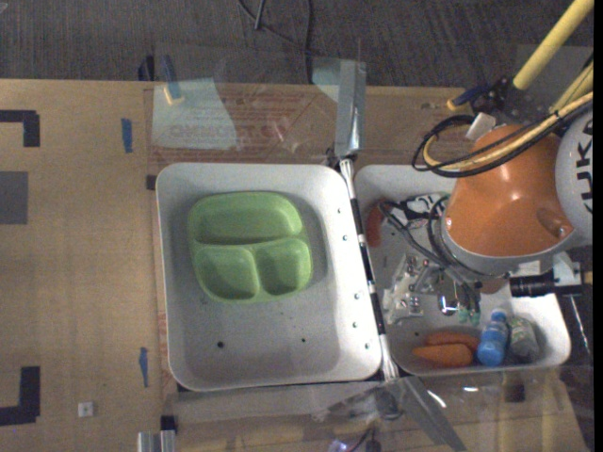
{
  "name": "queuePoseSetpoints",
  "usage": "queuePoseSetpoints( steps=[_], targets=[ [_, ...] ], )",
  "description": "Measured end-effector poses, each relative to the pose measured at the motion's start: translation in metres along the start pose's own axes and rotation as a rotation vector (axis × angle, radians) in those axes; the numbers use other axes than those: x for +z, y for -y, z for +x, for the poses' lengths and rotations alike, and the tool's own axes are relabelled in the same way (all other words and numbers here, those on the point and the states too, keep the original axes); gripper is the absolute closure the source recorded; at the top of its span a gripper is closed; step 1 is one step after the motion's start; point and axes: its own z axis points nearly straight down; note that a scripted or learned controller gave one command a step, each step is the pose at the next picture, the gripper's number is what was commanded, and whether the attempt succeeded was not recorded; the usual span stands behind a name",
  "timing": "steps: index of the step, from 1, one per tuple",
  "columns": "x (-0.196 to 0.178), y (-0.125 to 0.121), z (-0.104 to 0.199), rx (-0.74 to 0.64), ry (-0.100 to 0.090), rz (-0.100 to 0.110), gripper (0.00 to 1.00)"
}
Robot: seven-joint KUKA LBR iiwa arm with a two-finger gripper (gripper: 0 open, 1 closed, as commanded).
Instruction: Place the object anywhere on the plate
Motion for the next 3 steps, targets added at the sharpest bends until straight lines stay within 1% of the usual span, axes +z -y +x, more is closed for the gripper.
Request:
queuePoseSetpoints(
  steps=[1,2,3],
  targets=[
    [-0.042,-0.042,-0.070,-0.117,0.005,-0.001,1.00],
    [-0.020,-0.049,-0.118,-0.238,0.006,-0.001,1.00],
    [-0.102,0.027,-0.079,-0.308,0.006,0.001,1.00]
  ],
)
